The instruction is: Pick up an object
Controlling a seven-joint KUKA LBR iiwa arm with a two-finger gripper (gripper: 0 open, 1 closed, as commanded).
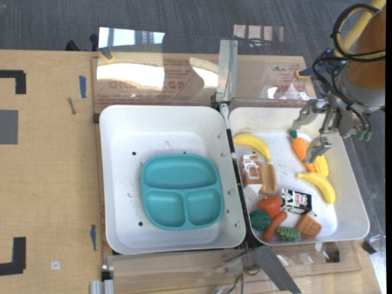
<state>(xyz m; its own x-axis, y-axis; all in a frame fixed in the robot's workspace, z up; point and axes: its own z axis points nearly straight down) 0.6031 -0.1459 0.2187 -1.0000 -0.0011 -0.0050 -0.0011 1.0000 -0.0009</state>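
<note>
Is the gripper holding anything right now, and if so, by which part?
Nothing is held. The gripper hangs open above the right bin, its fingers spread over the toy carrot with nothing between them.

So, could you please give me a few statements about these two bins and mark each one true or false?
1. The teal tray lies in the left bin. True.
2. Two bananas lie in the right bin. True.
3. The pincer hangs over the left bin. False: it is over the right bin, by the carrot.
4. The tray holds toy food. False: the toys lie in the right bin.
</note>
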